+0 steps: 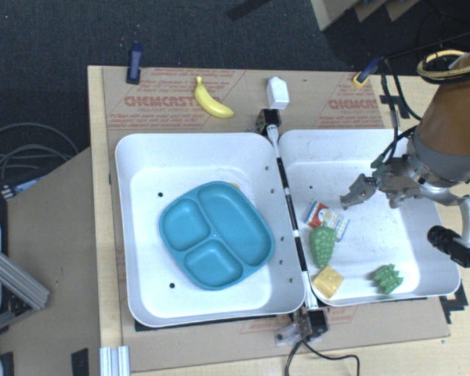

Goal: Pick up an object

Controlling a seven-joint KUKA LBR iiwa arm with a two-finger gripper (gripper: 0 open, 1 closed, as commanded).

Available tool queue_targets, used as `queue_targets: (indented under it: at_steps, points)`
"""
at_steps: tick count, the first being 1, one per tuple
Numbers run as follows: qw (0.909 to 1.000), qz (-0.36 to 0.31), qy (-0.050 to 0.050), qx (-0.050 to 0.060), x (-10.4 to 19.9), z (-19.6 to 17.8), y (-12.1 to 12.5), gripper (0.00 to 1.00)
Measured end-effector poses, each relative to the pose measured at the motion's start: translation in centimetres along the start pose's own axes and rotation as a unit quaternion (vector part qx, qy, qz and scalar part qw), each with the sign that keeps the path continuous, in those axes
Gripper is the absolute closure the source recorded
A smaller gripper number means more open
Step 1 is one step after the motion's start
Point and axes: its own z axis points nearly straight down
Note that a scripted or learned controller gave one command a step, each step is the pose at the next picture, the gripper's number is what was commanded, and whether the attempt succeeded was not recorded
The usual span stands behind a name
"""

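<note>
Two white bins sit side by side. The gripper (362, 192) hovers over the right bin (360, 151), empty; I cannot tell its state. Below it lie a small packet (327, 216), green grapes (322, 246), a yellow block (327, 281) and a green toy (387, 279). The left bin (141, 163) holds a blue divided plate (214, 234).

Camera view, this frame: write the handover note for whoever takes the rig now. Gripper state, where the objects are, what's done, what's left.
Gripper: above the right bin, nothing between its fingers.
Right bin, near the divider: red-and-white packet, green bumpy item, yellow block. Small green toy near the front right.
Left bin: blue divided plate.
Banana lies on the bench behind the bins.
Done: nothing picked.
Left: grasp and lift one object.
</note>
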Motion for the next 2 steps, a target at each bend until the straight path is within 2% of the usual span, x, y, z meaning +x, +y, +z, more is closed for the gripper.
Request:
queue_targets:
  at_steps: [1,2]
  points:
    - [1.0,0.0,0.0,0.001,1.6,9.5,1.4,0.0]
    - [1.0,0.0,0.0,0.0,1.0,13.1,-1.2,0.0]
